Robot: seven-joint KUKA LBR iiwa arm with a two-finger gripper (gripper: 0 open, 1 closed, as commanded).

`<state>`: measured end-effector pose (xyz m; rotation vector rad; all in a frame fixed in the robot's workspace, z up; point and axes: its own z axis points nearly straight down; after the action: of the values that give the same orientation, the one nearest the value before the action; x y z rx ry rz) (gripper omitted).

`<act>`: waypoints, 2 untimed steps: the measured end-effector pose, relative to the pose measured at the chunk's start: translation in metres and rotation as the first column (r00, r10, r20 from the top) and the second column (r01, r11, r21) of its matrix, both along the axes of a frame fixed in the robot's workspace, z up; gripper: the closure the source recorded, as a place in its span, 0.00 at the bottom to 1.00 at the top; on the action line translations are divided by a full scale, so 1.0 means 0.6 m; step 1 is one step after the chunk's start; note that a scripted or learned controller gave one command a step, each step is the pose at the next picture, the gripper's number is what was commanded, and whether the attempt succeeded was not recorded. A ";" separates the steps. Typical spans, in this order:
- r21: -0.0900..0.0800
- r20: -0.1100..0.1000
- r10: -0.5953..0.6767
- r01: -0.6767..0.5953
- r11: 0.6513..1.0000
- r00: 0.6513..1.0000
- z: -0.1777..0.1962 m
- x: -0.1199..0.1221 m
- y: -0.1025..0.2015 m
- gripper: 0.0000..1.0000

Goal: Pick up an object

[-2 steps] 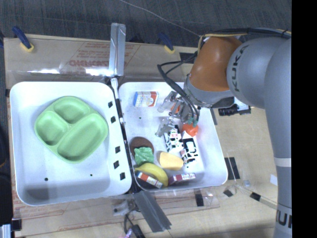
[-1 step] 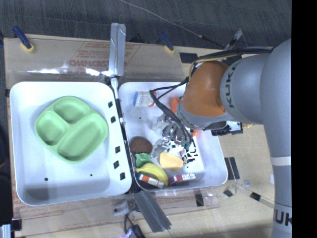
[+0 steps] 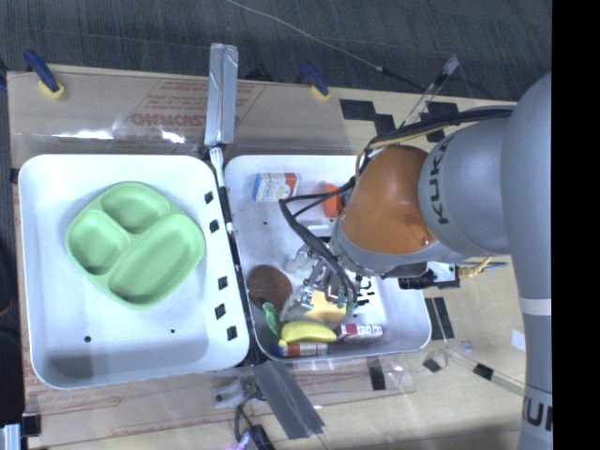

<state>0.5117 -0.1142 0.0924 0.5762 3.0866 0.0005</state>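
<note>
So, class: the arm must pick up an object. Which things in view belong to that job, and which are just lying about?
Job:
gripper
yellow banana
brown round object
white-and-blue carton
right white bin

Lying about:
green three-compartment plate
left white bin
blue clamps

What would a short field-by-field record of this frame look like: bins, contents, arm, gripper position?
left bin: holds a green divided plate
right bin: holds a cluster of small items
items near front wall: banana, brown round object, red and white tube
items near back wall: small blue and white carton
arm: reaches in from the right, orange band over the right bin
gripper: low over the cluster, just above the banana
grasp: cannot tell
</note>
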 end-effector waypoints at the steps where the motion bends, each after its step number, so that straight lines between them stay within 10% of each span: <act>1: -0.002 -0.006 -0.176 0.176 0.984 0.984 0.004 0.222 0.009 0.00; 2: -0.001 -0.003 -0.356 0.356 0.935 0.935 0.000 0.130 -0.088 0.00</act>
<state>0.5900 -0.1671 0.0922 1.1257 2.9347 -0.0017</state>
